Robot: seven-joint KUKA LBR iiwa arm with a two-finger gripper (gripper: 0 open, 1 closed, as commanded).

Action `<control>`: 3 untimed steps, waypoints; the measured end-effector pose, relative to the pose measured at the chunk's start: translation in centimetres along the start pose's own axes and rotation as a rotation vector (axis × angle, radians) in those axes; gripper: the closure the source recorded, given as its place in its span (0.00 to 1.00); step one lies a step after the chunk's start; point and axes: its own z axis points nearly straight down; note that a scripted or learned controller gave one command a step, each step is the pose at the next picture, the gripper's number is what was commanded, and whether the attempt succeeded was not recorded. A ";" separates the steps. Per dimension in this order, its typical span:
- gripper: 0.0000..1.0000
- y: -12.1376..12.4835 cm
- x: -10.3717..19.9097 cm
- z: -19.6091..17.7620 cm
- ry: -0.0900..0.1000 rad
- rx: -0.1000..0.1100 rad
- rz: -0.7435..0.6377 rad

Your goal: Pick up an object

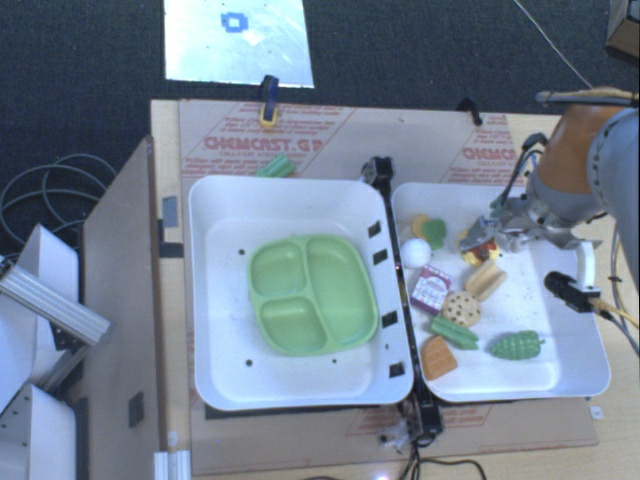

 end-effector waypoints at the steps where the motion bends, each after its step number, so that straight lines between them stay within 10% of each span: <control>1: 1.00 0.0 -0.1 -1.5 0.000 0.002 -0.001; 2: 1.00 -6.1 0.5 -8.8 0.002 0.005 0.007; 3: 0.00 -5.9 0.5 -8.5 0.002 0.006 0.005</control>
